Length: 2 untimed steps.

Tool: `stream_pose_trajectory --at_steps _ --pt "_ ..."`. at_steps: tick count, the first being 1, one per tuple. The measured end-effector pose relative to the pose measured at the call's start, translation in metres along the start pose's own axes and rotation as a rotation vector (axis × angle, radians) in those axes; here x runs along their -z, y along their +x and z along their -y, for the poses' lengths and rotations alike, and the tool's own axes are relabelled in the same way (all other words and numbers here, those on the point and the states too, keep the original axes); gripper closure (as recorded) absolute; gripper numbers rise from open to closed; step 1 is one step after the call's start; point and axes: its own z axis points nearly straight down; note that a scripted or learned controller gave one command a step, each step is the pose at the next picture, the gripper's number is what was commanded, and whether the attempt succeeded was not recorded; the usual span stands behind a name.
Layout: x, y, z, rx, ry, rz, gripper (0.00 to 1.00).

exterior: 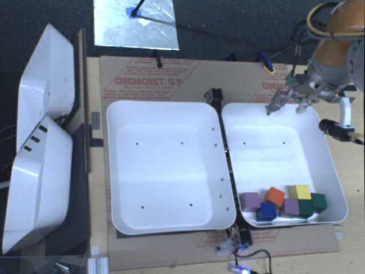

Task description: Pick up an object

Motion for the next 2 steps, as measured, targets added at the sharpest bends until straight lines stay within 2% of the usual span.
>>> stream_pose_trajectory --at_steps 1,2 --pt "0.005 0.000 -0.002 0.001 -0.009 0.001 0.00" --pt "-0.055 -0.005 -0.004 0.001 -0.006 0.000 0.00"
